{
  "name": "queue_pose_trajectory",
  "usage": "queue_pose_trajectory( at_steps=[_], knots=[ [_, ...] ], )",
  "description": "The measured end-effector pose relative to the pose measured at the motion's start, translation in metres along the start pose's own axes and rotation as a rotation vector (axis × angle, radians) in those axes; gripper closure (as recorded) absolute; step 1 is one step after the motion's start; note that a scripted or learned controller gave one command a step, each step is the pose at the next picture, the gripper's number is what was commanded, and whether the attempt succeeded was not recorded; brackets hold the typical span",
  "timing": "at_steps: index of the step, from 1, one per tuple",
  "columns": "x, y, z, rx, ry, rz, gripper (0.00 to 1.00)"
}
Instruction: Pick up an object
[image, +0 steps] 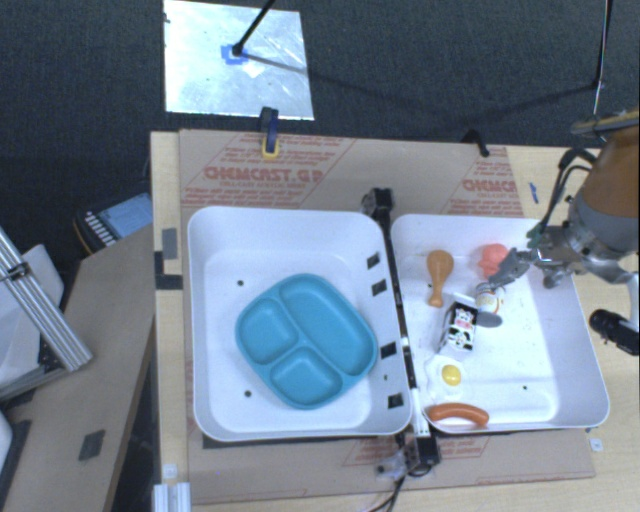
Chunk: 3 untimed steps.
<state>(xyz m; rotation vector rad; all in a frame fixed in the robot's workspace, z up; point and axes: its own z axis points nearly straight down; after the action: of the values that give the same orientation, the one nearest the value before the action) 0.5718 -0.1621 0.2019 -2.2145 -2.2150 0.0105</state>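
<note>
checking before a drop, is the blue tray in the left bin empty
Empty: all three compartments of the blue tray show bare blue inside the left bin.

From my remote feed, I see dark carpet (430, 60) covering the floor, with a shiny metal sheet (238, 60) lying on it beyond the bench. A tan side table (90, 350) stands left, an aluminium rail (40, 310) across it. Brown printed cardboard (300, 170) lines the benchtop.

The desk (120, 330) carries a printed cardboard sheet (330, 170). On that sheet two shallow white bins sit touching side by side: the left bin (215, 250) toward 9 o'clock, the right bin (570, 350) toward 3 o'clock.
</note>
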Motion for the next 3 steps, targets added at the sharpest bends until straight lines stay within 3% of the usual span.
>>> queue_pose_trajectory(
  at_steps=[1,2,3],
  knots=[
    [0.000,0.003,-0.007,-0.012,-0.002,-0.003,0.00],
    [0.002,-0.004,0.053,-0.008,-0.001,-0.001,0.00],
    [0.002,-0.001,0.092,-0.026,-0.005,-0.003,0.00]
  ],
)
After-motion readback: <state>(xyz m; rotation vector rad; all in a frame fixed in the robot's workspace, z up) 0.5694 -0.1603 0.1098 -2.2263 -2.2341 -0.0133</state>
